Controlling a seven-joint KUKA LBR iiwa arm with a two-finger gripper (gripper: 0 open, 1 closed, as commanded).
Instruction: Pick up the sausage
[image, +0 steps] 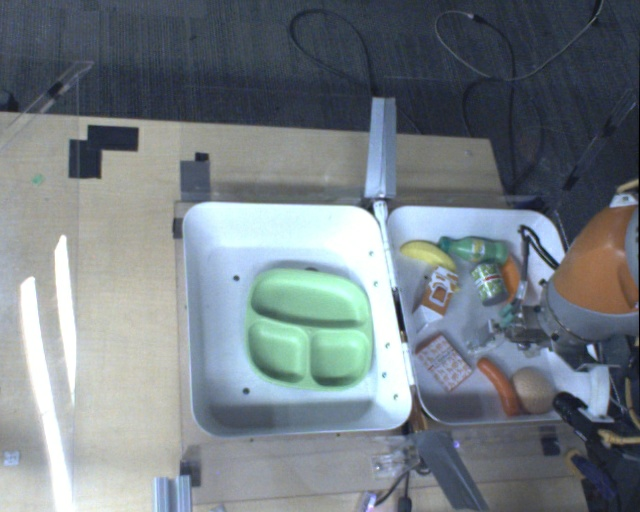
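Meanwhile, the gripper (507, 330), its finger state impossible to tell, hovers just above the sausage (497, 385) in the right bin (452, 407).

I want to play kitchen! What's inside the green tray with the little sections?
The green three-compartment plastic tray lies in the left white bin. All three compartments show bare green floors, with no food in them, and nothing covers them.

Red-orange sausage (497, 384), green tray (309, 327), yellow banana (428, 254).

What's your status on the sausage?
Gripper hovering in right bin, grip unclear. Sausage lying loose below it. Brown egg touching sausage's side.
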